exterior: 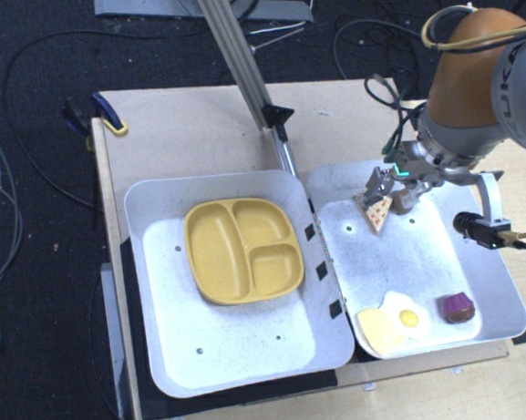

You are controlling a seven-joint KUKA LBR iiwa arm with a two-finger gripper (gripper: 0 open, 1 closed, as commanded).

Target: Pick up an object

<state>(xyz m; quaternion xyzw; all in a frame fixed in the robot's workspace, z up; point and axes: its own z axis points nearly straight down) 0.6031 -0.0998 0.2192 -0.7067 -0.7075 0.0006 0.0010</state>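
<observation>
Camera view: pizza slice up in the right bin, pinched by its upper edge in the gripper — thin hold, judging by the dangling tip. Could slip or swing free on a quick lift — back onto the bin floor near the fried egg.

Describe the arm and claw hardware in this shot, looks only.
The arm is grey with a broad rounded orange band above the wrist, and part of dark lettering shows on the grey shell. A pale cable loops over the orange section. The claw is a small grey metal assembly with a spot of teal light and black wiring around it.
</observation>
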